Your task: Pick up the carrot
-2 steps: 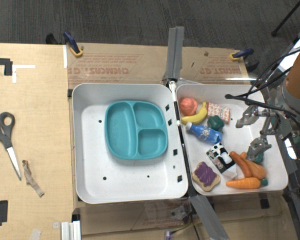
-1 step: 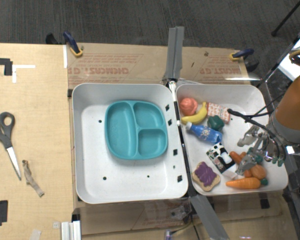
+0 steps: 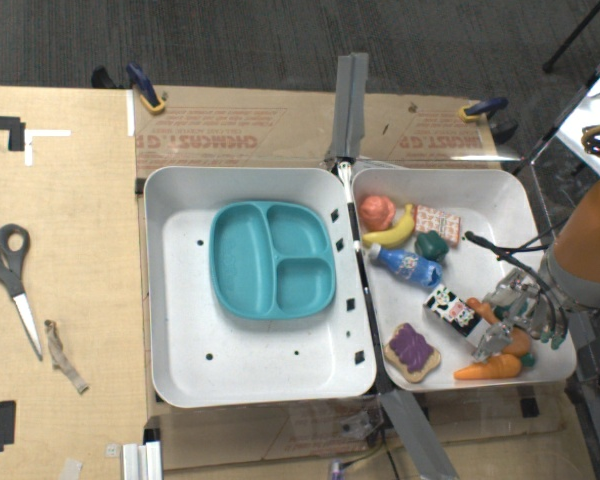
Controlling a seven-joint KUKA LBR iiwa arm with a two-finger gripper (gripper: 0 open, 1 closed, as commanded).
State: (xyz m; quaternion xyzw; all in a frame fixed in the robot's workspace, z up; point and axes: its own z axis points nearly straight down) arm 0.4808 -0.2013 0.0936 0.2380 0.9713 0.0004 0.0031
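Note:
The carrot [image 3: 487, 369] is orange and lies flat near the front right corner of the right bin [image 3: 515, 200], pointing left. My gripper [image 3: 493, 342] hangs low over the bin just above and behind the carrot, reaching in from the right. Its metal body covers part of a rounder orange piece [image 3: 520, 344] beside the carrot's thick end. Whether anything sits in the gripper is hidden by the gripper's own body.
The right bin also holds a black-and-white carton [image 3: 450, 308] left of the gripper, jam toast [image 3: 413, 352], a blue bottle [image 3: 405, 264], a banana [image 3: 392, 231], a red-orange ball [image 3: 377, 210], a pink packet [image 3: 437, 220] and a green piece [image 3: 430, 245]. A teal divided plate [image 3: 273, 259] lies in the left bin.

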